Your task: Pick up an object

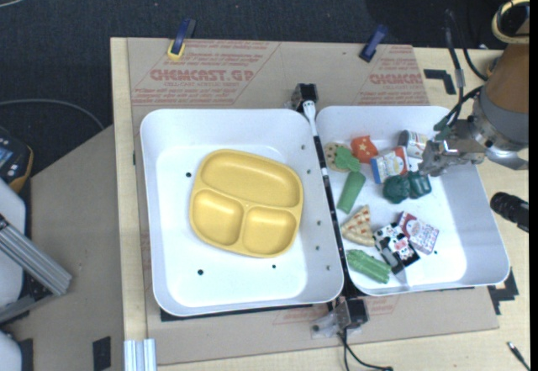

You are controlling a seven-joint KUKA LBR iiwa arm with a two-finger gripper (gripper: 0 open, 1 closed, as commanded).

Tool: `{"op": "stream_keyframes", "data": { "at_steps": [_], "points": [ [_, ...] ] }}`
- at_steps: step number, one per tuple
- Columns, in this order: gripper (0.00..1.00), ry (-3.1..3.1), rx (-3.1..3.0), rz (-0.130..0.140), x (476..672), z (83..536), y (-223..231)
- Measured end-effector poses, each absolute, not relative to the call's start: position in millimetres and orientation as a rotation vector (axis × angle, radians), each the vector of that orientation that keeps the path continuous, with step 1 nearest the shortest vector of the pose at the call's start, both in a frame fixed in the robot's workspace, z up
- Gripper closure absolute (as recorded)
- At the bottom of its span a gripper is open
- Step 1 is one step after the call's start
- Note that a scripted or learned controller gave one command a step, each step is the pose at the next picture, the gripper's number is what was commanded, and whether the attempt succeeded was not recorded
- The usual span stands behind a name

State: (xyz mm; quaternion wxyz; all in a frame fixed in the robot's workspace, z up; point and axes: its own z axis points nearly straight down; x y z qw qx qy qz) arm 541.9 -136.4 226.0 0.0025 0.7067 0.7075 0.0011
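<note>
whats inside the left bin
The left bin holds one yellow divided plate with three compartments, nothing in them. The bin floor under the plate is covered.

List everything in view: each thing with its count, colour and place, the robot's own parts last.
bins: 2, white, side by side on the bench
divided plate: 1, yellow, in the left bin
green stick: 1, green, right bin, near the left wall
pizza slice toy: 1, tan with red spots, right bin, below the green stick
dark green lump: 1, dark green, right bin, just below the gripper
red packet: 1, red and white, right bin, lower middle
clamps: 2, blue, on the board's far edge
arm: 1, grey with orange band, reaching in from the right
gripper: 1, grey, low over the right bin's upper middle
</note>
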Motion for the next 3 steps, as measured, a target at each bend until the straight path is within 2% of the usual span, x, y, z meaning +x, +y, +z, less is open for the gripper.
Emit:
{"op": "stream_keyframes", "data": {
  "at_steps": [1, 2, 3],
  "points": [
    [1.0, 2.225, 2.212, 0.005, 549.1, 235, -79],
    [1.0, 2.228, 2.219, -0.002, 553.2, 224, -22],
    [1.0, 2.225, 2.214, 0.006, 571.8, 232, 26]
  ]
}}
